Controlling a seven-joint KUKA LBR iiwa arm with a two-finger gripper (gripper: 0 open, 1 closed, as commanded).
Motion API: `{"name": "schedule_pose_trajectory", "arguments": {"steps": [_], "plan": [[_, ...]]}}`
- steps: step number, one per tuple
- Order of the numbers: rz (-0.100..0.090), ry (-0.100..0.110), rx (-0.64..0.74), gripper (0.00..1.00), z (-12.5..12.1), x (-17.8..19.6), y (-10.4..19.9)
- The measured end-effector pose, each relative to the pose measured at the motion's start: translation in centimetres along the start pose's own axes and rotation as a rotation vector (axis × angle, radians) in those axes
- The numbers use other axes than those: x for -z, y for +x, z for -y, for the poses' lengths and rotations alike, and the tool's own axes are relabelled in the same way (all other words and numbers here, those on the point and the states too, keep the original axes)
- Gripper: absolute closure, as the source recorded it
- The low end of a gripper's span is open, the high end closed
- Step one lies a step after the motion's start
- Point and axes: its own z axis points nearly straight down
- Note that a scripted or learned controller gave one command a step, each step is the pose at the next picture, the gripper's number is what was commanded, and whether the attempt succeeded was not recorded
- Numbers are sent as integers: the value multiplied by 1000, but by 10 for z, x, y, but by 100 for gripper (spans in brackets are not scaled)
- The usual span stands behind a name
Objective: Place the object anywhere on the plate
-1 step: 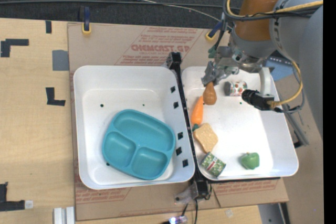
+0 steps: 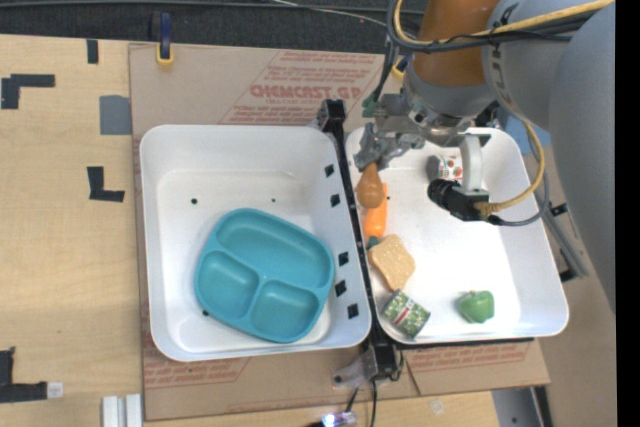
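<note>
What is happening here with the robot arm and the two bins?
A grey and orange robot arm reaches into the right bin. Its gripper hangs just above a tan and orange carrot-like toy by the divider between the bins. A slice of toy bread, a small green and white carton and a green pepper also lie in that bin. The blue divided plate sits in the left bin, with nothing on it yet.
</note>
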Motion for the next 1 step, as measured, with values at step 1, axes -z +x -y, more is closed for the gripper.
{"name": "schedule_pose_trajectory", "arguments": {"steps": [1], "plan": [[2, 1, -1, 100, 24, -12, 49]]}}
